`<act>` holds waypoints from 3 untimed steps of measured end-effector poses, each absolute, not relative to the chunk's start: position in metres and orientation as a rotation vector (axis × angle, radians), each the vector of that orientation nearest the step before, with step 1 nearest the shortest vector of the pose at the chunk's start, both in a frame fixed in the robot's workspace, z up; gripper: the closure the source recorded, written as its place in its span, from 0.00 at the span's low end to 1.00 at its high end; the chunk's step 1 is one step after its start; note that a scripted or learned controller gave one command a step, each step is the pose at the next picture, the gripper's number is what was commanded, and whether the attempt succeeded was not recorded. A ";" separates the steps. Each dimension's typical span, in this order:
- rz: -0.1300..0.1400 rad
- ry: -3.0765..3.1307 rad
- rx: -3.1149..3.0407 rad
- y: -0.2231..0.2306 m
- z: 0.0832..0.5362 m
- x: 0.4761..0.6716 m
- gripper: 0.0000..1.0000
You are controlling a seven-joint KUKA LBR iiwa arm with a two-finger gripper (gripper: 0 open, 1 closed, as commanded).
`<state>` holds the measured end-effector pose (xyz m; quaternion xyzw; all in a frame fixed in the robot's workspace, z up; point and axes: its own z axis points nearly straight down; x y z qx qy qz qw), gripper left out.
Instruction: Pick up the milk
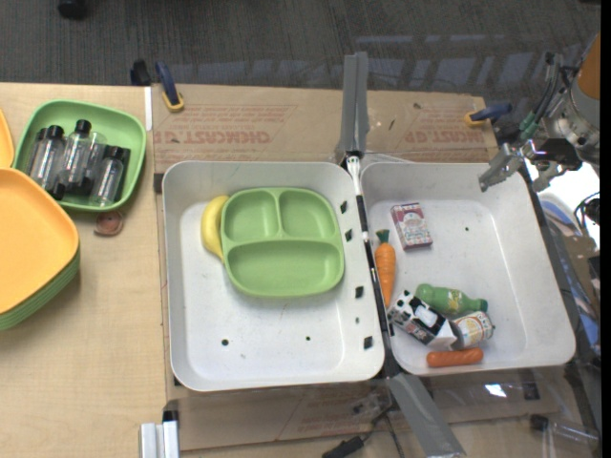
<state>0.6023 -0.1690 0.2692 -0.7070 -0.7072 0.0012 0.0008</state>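
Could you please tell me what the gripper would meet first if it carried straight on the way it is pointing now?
Probably the right bin's bare floor near its far right corner. The gripper points down-left there, well short of the milk; depth is uncertain.

One fixed camera above the table, looking down at a slant.
You see both white bins, the left bin [191,351] and the right bin [535,294], mid-frame from moderately far; the floor [286,17] lies beyond, so the camera probably faces away from the near edge.
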 end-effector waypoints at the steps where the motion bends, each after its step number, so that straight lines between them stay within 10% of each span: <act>1: 0.002 -2.446 -1.969 -0.149 0.141 0.597 0.00; 2: 0.002 -2.442 -1.975 -0.150 0.150 0.597 1.00; 3: 0.000 -2.554 -1.829 -0.183 0.166 0.541 1.00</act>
